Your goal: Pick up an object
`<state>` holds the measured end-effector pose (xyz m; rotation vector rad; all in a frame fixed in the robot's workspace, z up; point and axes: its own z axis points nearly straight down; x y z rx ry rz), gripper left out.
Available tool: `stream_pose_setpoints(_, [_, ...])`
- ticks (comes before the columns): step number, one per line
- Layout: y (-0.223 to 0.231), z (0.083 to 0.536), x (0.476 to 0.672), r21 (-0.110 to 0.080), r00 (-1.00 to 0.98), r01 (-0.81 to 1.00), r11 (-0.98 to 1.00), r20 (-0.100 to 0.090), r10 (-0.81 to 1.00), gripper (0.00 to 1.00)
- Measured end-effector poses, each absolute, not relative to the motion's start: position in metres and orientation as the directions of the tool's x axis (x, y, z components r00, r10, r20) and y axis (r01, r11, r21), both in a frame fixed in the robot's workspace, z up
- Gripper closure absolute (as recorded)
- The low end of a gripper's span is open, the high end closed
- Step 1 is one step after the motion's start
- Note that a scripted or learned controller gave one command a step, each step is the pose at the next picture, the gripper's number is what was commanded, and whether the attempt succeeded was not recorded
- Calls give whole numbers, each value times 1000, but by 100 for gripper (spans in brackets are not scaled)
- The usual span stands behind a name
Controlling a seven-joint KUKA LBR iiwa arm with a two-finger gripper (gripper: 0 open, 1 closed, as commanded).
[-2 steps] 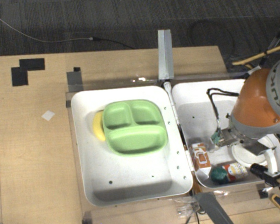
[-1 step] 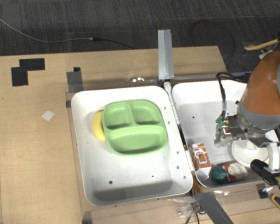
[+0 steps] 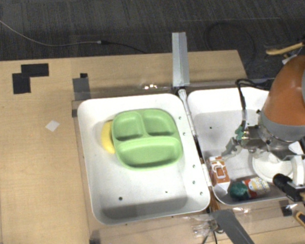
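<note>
My gripper [image 3: 237,143] hangs over the middle of the right bin [image 3: 216,109], reaching in from the right below the orange-banded wrist. Just below and left of it an orange and white packet [image 3: 218,171] lies against the bin's left wall. A small bottle [image 3: 248,188] with a dark green cap and a red label lies on its side at the bin's front edge. A white rounded object [image 3: 268,167] sits under the wrist, partly hidden by it. Nothing shows in the gripper's grasp.
The left bin [image 3: 104,199] holds a green divided plate [image 3: 145,137] with a yellow object [image 3: 106,137] poking out from under its left edge. A metal divider post [image 3: 179,59] stands behind the bins. Cables run along the far right of the bench.
</note>
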<state>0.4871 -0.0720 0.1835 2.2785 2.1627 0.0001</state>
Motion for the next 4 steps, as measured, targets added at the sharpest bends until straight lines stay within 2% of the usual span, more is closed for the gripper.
stream_pose_setpoints(1, [-80,116,495,28,22,999,-22,0,1000,0])
stream_pose_setpoints(2, [-84,108,502,45,-11,999,11,7,1000,0])
stream_pose_setpoints(3, [-84,108,503,52,-87,995,87,-3,996,0])
stream_pose_setpoints(4, [-88,109,507,61,-290,955,291,-22,957,0])
